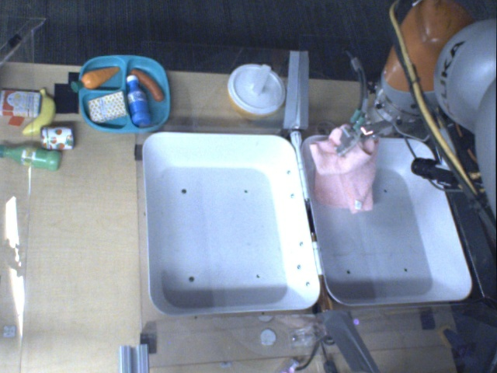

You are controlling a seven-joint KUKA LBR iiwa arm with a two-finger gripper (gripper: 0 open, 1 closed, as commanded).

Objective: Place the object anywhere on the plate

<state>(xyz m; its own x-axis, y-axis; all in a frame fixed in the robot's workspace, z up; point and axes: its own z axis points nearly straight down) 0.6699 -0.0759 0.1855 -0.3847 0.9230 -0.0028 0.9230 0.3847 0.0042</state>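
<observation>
Pictured from above: two shallow white bins side by side on a wooden bench, left bin (221,224) bare, right bin (396,231) bearing the work. Reaching in from the right, grey arm (466,61) with orange band, bent over the right bin's far left corner. There, a pink cloth (344,179), draped down from the gripper (359,130), upper edge bunched at the fingertips and apparently pinched there, lower part hanging limp toward the bin floor. Fingers drawn close on that bunched fold. Judged soft, light and floppy: no fixed shape, apt to sag, trail or slip free if only a thin fold is caught; best taken at a gathered bunch near the top, as seems the case here. Beyond the bins, far left, a blue divided plate (124,92) loaded with toy food, well apart from the cloth. Far centre, a white lidded container (256,89). At the far left edge, a small can (57,137), a green bottle (31,157) and a banana (40,115).
</observation>
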